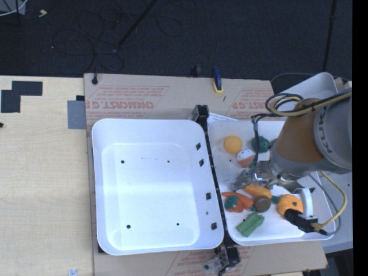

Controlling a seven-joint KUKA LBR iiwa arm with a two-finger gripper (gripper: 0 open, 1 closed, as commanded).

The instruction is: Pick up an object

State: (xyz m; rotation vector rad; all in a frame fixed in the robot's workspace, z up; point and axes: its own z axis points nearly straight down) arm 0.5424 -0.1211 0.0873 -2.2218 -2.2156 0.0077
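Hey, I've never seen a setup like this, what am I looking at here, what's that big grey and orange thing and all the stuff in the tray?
One camera looks down at a slant on a bench. The grey and orange thing is a robot arm, reaching in from the right. Its gripper sits low in the right bin, among small toys: a yellow ball, a green block, orange and red pieces. Whether it holds anything is unclear. The left bin lies beside it.
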